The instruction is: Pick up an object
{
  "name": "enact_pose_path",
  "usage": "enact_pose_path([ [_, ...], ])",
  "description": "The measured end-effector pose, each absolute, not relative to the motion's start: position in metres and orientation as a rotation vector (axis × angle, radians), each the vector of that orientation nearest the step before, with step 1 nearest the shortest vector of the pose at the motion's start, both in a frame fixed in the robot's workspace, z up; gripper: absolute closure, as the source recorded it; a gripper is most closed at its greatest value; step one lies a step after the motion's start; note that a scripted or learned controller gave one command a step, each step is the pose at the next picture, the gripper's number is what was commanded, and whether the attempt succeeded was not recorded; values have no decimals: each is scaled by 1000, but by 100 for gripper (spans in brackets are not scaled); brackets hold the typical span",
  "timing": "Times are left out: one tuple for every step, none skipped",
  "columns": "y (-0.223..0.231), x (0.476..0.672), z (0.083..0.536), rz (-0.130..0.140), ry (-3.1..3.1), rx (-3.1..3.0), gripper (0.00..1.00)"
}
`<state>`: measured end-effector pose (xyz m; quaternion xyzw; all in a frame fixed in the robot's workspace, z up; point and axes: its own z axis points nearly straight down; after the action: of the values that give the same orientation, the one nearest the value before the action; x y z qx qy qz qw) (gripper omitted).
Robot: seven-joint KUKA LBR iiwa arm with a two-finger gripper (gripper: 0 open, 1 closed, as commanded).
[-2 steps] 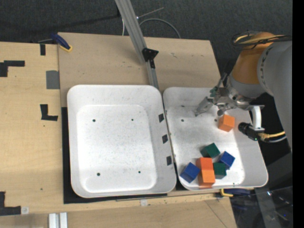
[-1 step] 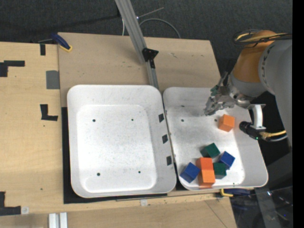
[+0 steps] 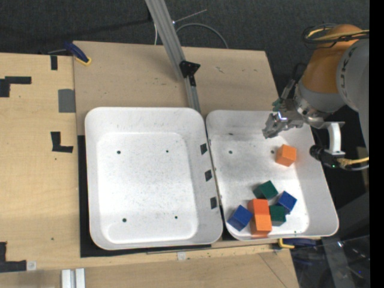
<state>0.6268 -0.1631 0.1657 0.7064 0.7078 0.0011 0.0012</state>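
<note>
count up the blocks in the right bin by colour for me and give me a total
Orange blocks: 2, a lone one near the tool and a longer one in the cluster.
Blue blocks: 2.
Green blocks: 2.
Total: 6, all in the right bin.
</note>
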Motion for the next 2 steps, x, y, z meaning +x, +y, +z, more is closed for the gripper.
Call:
enact_pose_path([
  [-164,629,230,5,2220,2216,100],
  [-164,630,263,3,2222,2218,100],
])
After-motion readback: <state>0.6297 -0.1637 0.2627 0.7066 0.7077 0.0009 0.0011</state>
